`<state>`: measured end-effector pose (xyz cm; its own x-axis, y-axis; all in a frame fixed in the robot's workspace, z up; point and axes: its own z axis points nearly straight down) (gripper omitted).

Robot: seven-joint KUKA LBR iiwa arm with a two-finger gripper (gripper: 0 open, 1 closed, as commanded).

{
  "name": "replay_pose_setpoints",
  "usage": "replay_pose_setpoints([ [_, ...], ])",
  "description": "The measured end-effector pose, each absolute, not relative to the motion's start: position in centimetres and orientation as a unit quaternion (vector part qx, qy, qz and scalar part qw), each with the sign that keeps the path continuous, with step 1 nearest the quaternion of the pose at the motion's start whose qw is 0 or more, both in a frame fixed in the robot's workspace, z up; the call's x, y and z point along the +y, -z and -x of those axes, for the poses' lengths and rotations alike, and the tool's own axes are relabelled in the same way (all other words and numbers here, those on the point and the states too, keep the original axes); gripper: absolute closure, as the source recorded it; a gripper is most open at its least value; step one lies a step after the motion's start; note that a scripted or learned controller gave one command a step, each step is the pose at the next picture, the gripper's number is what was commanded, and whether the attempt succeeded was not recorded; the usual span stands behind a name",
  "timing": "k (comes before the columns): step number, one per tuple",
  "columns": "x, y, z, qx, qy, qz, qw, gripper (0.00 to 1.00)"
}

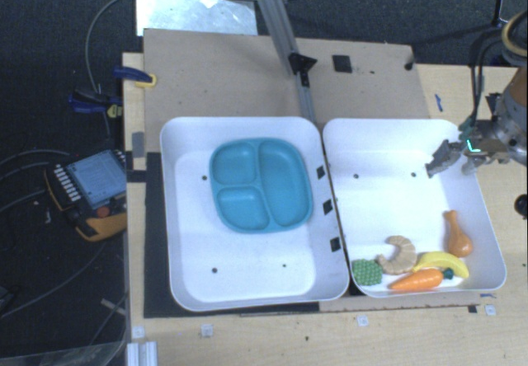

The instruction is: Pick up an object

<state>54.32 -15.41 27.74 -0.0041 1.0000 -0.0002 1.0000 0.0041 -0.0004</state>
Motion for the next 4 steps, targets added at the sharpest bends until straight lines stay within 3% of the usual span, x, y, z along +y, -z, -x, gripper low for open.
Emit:
replay_pose_setpoints([
  [1,-15.4,-27.8,-54.4,-0.709,0.0003,0.706,-0.001,0.00],
  [4,-15.6,-12.5,-55.7,-0.707,-0.0006,0.707,0.001,0.00],
])
